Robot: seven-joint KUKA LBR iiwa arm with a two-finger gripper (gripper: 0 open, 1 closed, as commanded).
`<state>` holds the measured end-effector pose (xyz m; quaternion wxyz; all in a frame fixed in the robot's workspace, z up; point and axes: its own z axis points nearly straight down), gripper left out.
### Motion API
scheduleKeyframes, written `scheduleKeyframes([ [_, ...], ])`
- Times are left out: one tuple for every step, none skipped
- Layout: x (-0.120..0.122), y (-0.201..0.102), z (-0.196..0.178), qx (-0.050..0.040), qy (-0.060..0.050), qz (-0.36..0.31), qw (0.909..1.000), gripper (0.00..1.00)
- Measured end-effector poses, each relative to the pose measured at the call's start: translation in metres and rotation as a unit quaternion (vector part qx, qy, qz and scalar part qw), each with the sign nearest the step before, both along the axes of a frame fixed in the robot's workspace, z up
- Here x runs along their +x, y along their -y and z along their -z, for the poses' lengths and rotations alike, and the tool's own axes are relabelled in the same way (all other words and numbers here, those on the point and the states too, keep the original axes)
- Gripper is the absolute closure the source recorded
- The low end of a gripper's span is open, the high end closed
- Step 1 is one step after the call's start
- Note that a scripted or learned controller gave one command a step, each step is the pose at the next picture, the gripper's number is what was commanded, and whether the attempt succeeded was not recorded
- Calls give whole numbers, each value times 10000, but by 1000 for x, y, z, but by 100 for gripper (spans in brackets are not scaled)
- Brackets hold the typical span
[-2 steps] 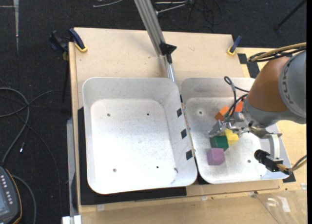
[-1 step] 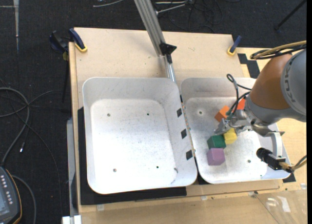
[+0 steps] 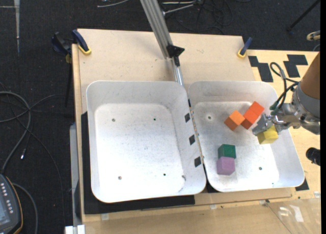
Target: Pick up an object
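My gripper [image 3: 267, 126] reaches in from the right over the right bin [image 3: 285, 174]. Directly under its tip is a yellow block [image 3: 269, 136], touching it or very close. Whether the block rests on the bin floor or hangs above it is unclear. Two orange blocks lie just left of the gripper: one [image 3: 253, 112] nearly against it, the other [image 3: 234, 121] further left. Nearer the front, a green block [image 3: 227, 151] sits against a purple block [image 3: 226, 166].
The left bin [image 3: 97, 126] stands beside the right one, with a raised divider edge [image 3: 192, 136] between them. A metal pole [image 3: 155, 16] slants down from the top to the bins' back edge. Cables run along the arm at the right.
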<state>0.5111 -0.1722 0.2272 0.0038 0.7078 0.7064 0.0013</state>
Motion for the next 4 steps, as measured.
scheduleKeyframes([
  [53,36,10,2,-20,-19,10000,100],
  [64,-54,-17,29,-19,-64,10000,100],
  [74,-12,68,17,-77,6,10000,100],
  [-6,-98,31,35,-52,-48,10000,100],
])
